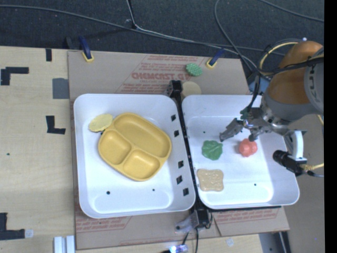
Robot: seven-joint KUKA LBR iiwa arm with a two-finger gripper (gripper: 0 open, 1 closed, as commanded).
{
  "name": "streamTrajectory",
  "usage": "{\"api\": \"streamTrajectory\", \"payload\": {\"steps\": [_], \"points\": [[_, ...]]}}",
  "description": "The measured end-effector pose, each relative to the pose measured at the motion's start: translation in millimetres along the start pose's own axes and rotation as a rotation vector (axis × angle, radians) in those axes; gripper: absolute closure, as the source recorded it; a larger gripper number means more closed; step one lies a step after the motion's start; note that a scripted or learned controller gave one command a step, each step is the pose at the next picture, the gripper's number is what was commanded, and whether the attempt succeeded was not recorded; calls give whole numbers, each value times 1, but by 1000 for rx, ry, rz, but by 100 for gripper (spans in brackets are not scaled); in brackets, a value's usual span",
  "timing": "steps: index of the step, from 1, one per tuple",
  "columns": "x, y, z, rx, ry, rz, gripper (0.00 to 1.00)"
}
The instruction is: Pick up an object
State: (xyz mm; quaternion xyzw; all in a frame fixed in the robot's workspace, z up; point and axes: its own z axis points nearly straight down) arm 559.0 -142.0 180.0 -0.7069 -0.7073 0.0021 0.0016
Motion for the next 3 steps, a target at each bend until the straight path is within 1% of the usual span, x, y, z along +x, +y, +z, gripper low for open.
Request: {"api": "streamTrajectory", "payload": {"steps": [1,2,3], "points": [[-4,-3,45,1,0,0,0],[-3,-1,32,-3,1,-3,100],[-4,-3,-10,-8,0,-1,100]]}}
